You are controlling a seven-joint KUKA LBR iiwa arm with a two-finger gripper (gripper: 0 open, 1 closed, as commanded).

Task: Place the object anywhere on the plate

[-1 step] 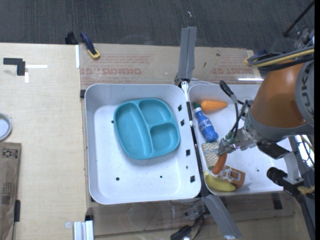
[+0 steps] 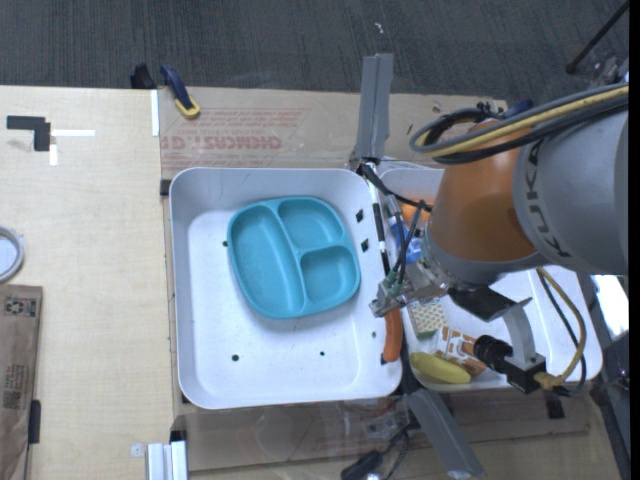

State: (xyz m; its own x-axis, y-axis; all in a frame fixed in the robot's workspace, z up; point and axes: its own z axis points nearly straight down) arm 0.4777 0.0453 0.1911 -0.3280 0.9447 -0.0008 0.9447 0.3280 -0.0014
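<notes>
Plate (image 2: 293,257) and claw (image 2: 395,298) stand apart: the claw hangs over the wall shared by the two white bins, at the left edge of the right bin (image 2: 570,363), with the grey arm (image 2: 580,198) and its orange band (image 2: 480,213) bulking over most of that bin; whether the claw is apart or together cannot be told, since the wrist and its cables hide the tips, and nothing can be seen clamped in it. Just below the claw an orange carrot-shaped piece (image 2: 392,339) lies along the dividing wall, upright in the view; which thing the claw is over, and whether it touches any, cannot be made out. Just right of the carrot shape lies a pale packet with a dotted pattern (image 2: 428,316), below that a yellow banana (image 2: 440,369), and beside the banana a small orange-and-white box (image 2: 460,346); a blue item (image 2: 401,234) shows above the claw, half under the wrist. The plate is a teal one with three compartments, lying flat in the upper middle of the left bin (image 2: 200,368), slightly turned, its right rim near the dividing wall and its top rim near the far wall. Bare white floor lies to the left of the plate and across the lower half of that bin, and the plate's compartments hold nothing
</notes>
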